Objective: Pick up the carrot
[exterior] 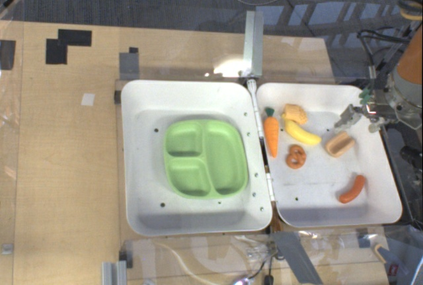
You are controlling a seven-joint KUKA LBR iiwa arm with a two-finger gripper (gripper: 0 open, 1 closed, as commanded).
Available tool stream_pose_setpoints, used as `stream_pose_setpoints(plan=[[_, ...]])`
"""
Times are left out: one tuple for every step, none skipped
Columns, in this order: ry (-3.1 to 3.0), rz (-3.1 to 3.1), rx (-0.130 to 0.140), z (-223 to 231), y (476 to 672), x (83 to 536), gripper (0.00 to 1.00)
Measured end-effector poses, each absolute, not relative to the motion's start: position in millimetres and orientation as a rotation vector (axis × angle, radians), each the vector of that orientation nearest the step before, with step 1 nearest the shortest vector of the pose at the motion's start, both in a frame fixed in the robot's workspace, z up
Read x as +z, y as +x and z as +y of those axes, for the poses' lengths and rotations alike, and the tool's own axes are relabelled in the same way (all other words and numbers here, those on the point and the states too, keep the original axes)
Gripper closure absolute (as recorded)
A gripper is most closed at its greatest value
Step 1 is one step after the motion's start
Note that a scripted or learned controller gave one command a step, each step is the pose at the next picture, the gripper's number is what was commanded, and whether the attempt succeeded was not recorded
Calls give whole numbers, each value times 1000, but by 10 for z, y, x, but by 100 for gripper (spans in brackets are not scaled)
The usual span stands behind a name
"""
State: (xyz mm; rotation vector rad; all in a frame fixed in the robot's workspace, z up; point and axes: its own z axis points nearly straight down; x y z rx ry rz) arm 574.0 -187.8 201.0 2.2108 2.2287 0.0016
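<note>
Now, on your worktop [59,164] the left bin [142,211] carries a green divided plate [205,158] with bare white floor all round it. Across the divider, the carrot [271,136] lies against the right bin's [330,211] left wall, leaf end far. Rightward come a pretzel [295,157], banana [302,133], bread piece [295,112], hot dog bun [340,143] and sausage [351,188]. Your hand [349,116] hovers at the far right, well apart from the carrot; its spread you cannot tell.
</note>
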Motion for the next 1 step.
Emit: stream_pose_setpoints(plan=[[2486, 1914, 5, -2058, 5636, 2285, 0]])
